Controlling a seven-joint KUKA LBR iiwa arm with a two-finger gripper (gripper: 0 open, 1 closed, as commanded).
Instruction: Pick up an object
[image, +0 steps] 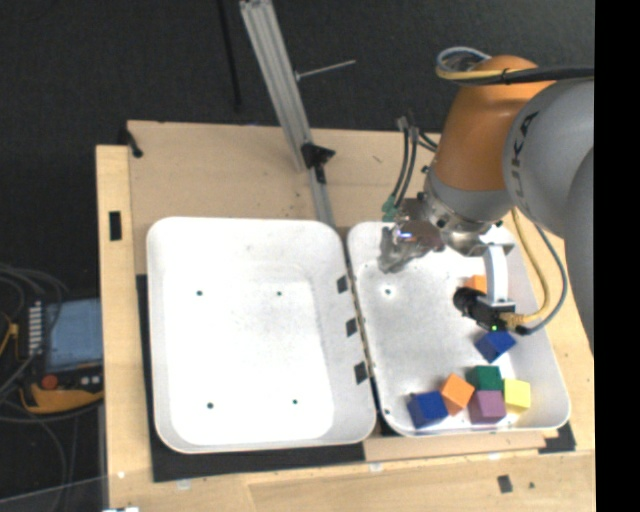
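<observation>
1. The gripper (398, 248) hangs over the right bin's (420, 320) far-left corner; whether it is open, I cannot tell.
2. The blocks (470, 394) cluster well away, near the bin's front right corner.

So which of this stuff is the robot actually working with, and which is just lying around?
Part of the job:
- the robot's hand, above the right white bin
- small blocks in that bin: two blue cubes, orange block, green block, purple block, yellow block

Just lying about:
- left white bin
- grey metal pole
- blue-screened control pendant beside the bench
</observation>
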